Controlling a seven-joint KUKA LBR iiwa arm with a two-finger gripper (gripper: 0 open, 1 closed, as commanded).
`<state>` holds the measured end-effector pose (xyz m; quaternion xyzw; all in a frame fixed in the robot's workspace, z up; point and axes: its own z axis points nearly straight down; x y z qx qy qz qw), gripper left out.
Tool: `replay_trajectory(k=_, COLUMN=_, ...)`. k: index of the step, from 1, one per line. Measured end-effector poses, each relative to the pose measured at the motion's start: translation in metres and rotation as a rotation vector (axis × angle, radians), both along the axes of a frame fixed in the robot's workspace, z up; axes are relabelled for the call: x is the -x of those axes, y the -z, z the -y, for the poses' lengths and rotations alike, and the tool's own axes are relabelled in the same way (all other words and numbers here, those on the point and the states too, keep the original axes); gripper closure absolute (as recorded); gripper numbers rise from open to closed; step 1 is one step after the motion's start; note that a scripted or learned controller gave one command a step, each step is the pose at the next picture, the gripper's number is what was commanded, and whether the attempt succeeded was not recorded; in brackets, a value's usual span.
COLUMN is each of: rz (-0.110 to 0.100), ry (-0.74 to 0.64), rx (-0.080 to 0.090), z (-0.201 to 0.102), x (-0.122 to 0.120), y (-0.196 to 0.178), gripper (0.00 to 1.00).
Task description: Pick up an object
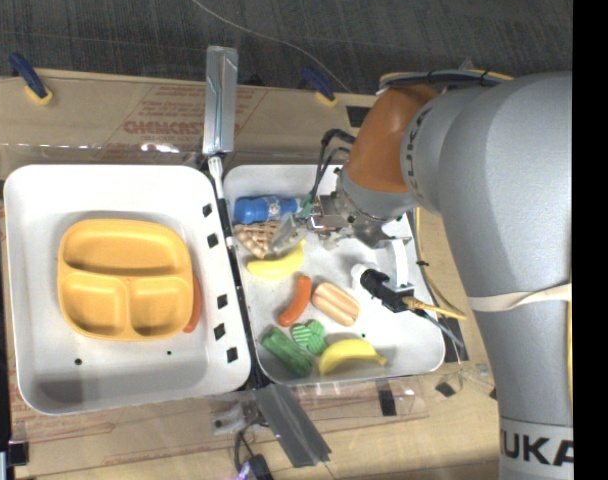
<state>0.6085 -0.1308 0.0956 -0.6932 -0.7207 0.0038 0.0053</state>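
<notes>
The gripper (pixel 306 220) hangs over the right bin (pixel 424 338) beside the blue bottle (pixel 256 210); its grip state cannot be told, perhaps touching the waffle (pixel 258 238).

Both white bins, left (pixel 24 218) and right (pixel 424 343), are looking like smooth, slightly glossy plastic. The yellow divided tray (pixel 124 273) is showing a soft plastic sheen. The toy foods are looking plastic too: the bananas (pixel 349 356), the sausage (pixel 295 299) and the green piece (pixel 289 348) are catching light. The arm (pixel 504 188) is showing smooth grey painted casing with a glossy orange band (pixel 379 148). The surface (pixel 114 103) is looking like matt brown cardboard or wood.
</notes>
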Motion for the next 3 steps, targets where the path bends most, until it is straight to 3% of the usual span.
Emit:
replay_trajectory(k=1, rz=0.007, ry=-0.106, rx=-0.002, z=-0.034, x=0.091, y=0.006, gripper=0.00)
replay_trajectory(k=2, rz=0.003, ry=-0.111, rx=-0.001, z=-0.033, x=0.090, y=-0.001, gripper=1.00)
replay_trajectory(k=3, rz=0.016, ry=-0.138, rx=0.001, z=-0.088, x=0.057, y=-0.148, gripper=1.00)
